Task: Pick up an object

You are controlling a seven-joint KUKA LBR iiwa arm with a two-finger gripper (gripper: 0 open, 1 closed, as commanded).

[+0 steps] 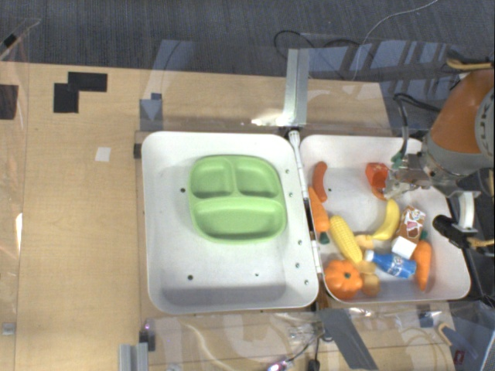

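Observation:
The right bin (348,149) holds several toy foods. Among them are a red pepper-like piece (377,176), a yellow banana (388,219), a corn cob (345,238), an orange pumpkin (343,278), a blue bottle (390,266), a white cube (404,247), a carrot (423,265), a red sausage (319,180) and a red-and-white piece (414,222). My gripper (404,181) hangs low over the bin's far right part. It is just right of the red piece and above the banana's upper end. I see nothing held in it.
The left bin (170,277) carries a green divided plate (235,196). An orange carrot (318,212) lies along the wall between the bins. The arm's orange band (462,122) and cables (464,234) overhang the right bin's right edge.

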